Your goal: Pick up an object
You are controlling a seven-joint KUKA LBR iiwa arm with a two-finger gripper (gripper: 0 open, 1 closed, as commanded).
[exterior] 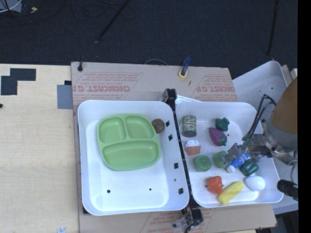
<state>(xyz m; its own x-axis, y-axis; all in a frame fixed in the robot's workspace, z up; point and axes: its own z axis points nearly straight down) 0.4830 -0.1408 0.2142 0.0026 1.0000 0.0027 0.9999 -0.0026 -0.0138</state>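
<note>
The right-hand white bin (249,111) holds small toy foods; the gripper (238,155), finger state indeterminable, hovers just above a blue-white bottle (238,162), probably light, rigid, slippery; grasp across its body

Light falls evenly and fairly brightly from above, and the two white bins are the brightest surfaces; the left bin (127,198) reads almost washed out on its floor, with little texture left. Around the green tray (129,141) inside it shadows are soft and short, a faint darker rim along the tray's lower edge. Above the bins the dark floor (194,23) is dim and grainy, its cables barely separated from it. To the right of the bins the arm (286,115) looks soft and smeared. Small items in the right bin (243,111) are slightly blurred, their edges and labels unreadable. Colours look muted overall.
</note>
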